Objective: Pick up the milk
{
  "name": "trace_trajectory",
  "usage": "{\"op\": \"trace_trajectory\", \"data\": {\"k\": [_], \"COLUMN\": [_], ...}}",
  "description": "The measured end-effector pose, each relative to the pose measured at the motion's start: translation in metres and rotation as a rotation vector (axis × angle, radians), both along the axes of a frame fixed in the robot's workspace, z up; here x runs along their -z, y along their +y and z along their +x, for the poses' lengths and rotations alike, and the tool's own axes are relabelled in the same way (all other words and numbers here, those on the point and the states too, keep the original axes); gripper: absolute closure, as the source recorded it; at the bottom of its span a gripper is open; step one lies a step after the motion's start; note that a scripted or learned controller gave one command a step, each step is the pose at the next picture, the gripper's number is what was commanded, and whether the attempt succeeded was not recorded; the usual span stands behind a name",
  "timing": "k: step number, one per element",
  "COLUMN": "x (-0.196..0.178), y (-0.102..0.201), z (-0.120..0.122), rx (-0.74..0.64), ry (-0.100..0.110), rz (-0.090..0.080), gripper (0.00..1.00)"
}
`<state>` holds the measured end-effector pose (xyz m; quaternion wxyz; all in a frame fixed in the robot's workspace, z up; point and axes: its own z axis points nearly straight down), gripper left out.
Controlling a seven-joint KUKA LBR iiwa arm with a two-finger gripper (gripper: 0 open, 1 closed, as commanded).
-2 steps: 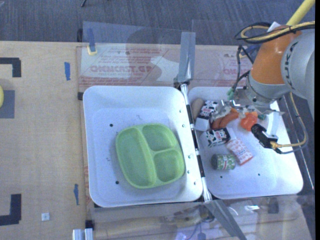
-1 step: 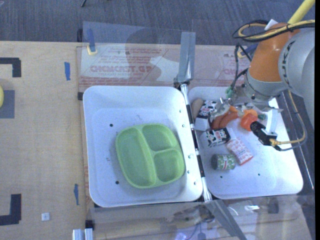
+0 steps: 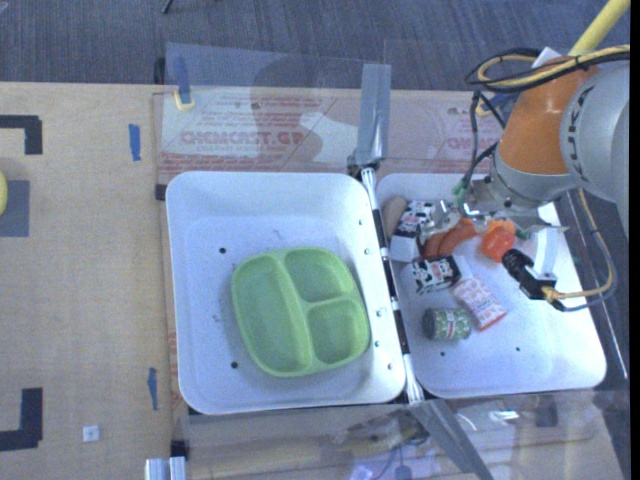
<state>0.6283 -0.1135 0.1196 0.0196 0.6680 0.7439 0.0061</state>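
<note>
Hand: hung low over the upper part of the right bin, among the clutter; whether released or clenched could not be told, the wrist hiding it from above.

Items, left to right:
- Table: pale wood, bearing both bins.
- Left bin: white, holding a green divided tray, nothing in its three compartments.
- Right bin: white, holding the rest.
- Milk: small black-and-white cow-patterned carton, lying near the bin's left wall, below and to the left of the hand, apart from it. A second similarly patterned carton lay nearer the hand.
- Green can: on its side, below the milk.
- Pink packet: flat, just right of the can.
- Orange items: beside the hand.

Step judged: approach, no grasp yet evident. Next move would call for centring over one carton, clear of the crowding neighbours, before descending
</note>
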Motion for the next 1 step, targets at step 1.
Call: {"op": "trace_trajectory", "data": {"k": [1], "x": [0.0292], "y": [0.0098], "z": [-0.0409], "rx": [0.168], "ry": [0.032], "rz": [0.015], "gripper": [0.0]}}
